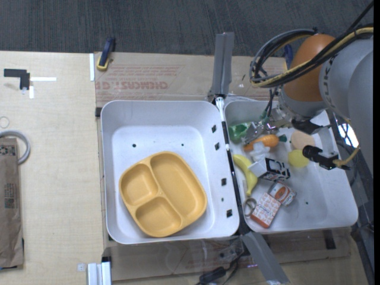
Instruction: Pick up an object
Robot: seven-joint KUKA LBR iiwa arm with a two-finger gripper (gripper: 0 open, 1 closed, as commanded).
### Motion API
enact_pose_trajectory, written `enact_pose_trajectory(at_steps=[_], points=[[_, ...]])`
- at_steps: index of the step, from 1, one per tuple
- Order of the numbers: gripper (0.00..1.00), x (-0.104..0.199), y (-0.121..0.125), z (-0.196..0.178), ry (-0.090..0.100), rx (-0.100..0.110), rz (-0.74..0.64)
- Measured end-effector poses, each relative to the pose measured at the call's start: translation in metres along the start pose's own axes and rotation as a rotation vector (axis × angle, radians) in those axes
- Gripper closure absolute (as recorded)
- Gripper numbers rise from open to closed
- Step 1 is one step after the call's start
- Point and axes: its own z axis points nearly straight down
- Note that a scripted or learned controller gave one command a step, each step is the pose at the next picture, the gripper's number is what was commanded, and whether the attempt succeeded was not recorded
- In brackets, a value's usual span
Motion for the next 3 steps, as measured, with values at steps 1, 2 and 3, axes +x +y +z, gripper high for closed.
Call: enact_pose_trajectory(at_steps=[1, 2, 3], points=[[0.0, 0.012, -0.085, 0.0, 0.001, 0.0, -0.22], [0.0, -0.019, -0.087, -0.084, 0.0, -0.002, -0.407], [0.0, -0.034, -0.088, -0.008, -0.006, -0.011, -0.399]])
